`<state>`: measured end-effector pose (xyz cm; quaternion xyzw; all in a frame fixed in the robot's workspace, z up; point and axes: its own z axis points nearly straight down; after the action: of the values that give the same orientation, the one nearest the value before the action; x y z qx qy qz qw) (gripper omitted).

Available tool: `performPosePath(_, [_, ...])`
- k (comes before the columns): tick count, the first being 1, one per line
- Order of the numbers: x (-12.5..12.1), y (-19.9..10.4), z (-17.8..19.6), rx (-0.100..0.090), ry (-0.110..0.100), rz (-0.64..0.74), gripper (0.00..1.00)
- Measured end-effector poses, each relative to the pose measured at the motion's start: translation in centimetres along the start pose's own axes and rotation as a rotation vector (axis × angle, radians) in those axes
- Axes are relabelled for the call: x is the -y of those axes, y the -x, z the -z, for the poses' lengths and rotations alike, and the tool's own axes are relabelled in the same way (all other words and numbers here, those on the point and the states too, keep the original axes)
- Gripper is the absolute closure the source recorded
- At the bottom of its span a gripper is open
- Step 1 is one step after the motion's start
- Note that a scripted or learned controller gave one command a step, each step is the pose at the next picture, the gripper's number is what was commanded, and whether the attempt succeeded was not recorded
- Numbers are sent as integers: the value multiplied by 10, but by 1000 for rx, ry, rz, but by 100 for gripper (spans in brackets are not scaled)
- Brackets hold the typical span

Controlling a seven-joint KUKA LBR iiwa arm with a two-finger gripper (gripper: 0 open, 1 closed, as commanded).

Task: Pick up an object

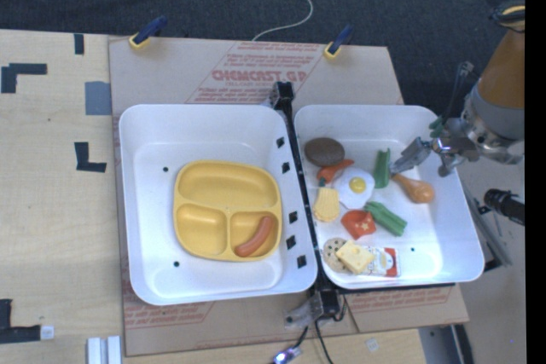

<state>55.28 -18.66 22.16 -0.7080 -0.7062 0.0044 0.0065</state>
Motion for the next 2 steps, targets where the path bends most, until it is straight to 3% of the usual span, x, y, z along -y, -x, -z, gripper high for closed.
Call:
performPosePath(1, [-3,0,8,3,14,4,0])
performPosePath(2, [4,3,-39,3,10,3,0])
